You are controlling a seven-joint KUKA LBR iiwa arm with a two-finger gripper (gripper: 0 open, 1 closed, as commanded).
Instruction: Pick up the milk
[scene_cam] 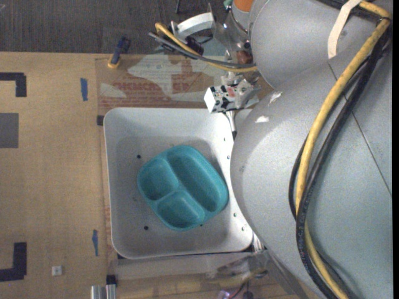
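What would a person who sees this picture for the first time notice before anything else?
First, the big grey arm, which covers most of the right side, with yellow cables along it. Next, the teal divided plate, lying in the white bin at the centre. A small white carton-like item sits just above the bin's upper right corner.

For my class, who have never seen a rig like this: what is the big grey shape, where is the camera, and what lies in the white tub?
The big grey shape is a robot arm, seen very close because it reaches in from the right, under a camera fixed above the bench and looking down at a slant. Yellow cables run along it. The white tub is a shallow bin on a brown bench. In it lies a teal plate with three compartments. The task is to pick up milk, but the arm covers much of the scene, so I cannot point to any milk here, nor say whether the hand holds anything.
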